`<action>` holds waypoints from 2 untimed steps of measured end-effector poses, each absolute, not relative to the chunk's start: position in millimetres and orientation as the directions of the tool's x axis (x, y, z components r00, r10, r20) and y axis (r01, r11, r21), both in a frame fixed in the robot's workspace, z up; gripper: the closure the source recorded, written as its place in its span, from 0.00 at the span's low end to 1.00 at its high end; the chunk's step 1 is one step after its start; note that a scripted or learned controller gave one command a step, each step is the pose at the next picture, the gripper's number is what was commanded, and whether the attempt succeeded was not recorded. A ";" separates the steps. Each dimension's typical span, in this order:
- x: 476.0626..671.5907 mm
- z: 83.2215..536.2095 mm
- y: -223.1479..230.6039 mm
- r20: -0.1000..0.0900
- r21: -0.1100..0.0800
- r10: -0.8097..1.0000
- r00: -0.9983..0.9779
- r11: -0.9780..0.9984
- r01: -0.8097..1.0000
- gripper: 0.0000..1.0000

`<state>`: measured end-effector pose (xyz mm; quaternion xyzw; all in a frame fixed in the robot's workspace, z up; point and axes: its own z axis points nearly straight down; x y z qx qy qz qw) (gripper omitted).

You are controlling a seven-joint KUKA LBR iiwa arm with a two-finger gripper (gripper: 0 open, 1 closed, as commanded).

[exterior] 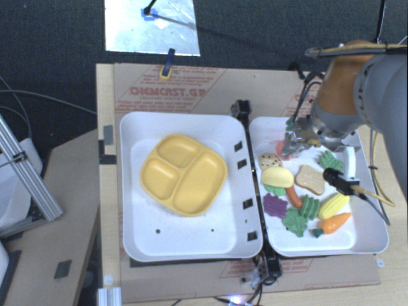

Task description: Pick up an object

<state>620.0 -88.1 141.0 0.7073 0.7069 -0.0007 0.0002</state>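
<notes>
In the camera view, two shallow white bins were seen side by side on the worktop (76,171). The left bin (137,231) carried a yellow divided plate (183,174), set apart from everything else and well clear of the arm. The right bin (376,234) held the toy food, gathered in a loose heap towards its middle and near side, so that any pick had to be made from among close neighbours: a slice of toy bread (310,180), a yellow lemon-like piece (277,177), a spotted cookie (269,161), a purple bunch (275,204), a corn cob (334,204), a carrot (335,222) and green leafy pieces (301,214).

The arm (357,97) was reached in from the right, and the hand (292,144) was lowered over the far left part of the right bin, just beside the cookie. How far the hand was opened could not be told, and nothing could be made out in it. The pick was judged not yet made, the cookie being the likeliest target.
</notes>
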 end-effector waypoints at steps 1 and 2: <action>619.8 85.3 -86.5 -0.002 0.007 1.000 0.000 0.000 1.000 1.00; 586.9 191.2 15.2 0.005 0.010 1.000 -0.014 0.014 1.000 1.00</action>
